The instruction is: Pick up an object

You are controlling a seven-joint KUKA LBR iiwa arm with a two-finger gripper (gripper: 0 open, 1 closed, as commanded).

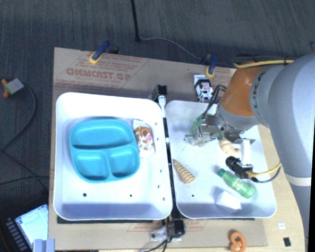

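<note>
Green bottle [237, 184] lying in right bin [258, 211], fingers [198, 136] low above bin floor, their spread unclear

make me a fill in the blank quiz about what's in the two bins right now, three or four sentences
1. The blue divided tray lies in the ____ bin as the camera sees it.
2. The green bottle lies in the same bin as the ridged tan ____.
3. The gripper hangs over the ____ bin.
4. A small printed packet lies just to the ____ of the blue tray in the camera view.

Missing words: left; cone; right; right
</note>
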